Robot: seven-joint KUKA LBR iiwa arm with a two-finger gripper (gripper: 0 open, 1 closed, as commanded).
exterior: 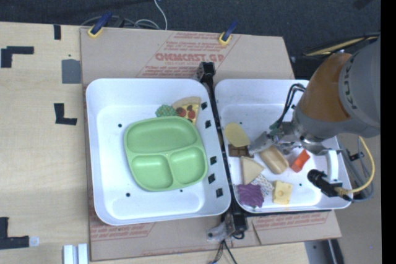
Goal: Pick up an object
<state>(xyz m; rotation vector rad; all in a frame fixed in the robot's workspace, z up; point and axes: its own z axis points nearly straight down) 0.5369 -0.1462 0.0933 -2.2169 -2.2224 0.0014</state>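
You've got the gripper (270, 144) down in the right bin (260, 91), centre-right of frame, over the tan bread-like piece (274, 161) amid toy food, but I can't tell its state, so nothing looks lifted yet and the pick remains.

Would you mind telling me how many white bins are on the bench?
2. The left bin holds a green divided plate; the right bin holds the small toy food pieces, with the gripper over them. Nothing suggests a hidden third.
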